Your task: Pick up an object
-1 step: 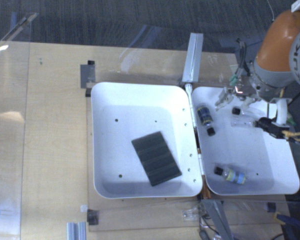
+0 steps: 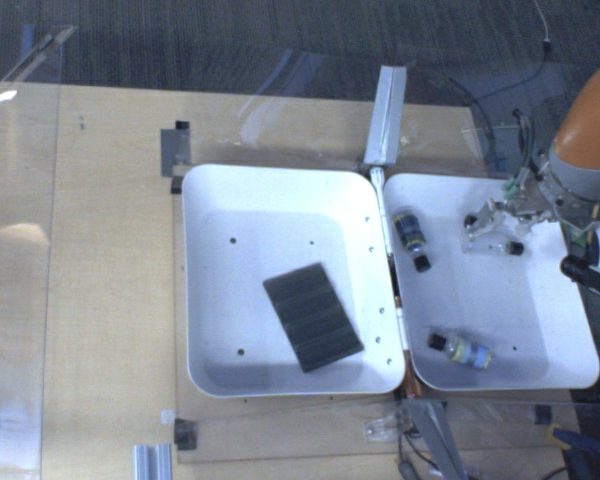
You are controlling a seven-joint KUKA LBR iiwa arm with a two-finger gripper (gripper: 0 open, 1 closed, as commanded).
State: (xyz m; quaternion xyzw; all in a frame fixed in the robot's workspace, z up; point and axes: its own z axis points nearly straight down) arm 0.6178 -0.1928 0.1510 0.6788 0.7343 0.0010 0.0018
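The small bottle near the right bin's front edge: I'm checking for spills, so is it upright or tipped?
Tipped. The small bottle lies on its side on the right bin's floor, dark cap pointing left.

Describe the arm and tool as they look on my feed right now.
The arm has a grey body with a rounded orange band above the wrist. The tool is pale metal with thin light fingers and small dark fittings. A black part sits at the wrist's lower side.
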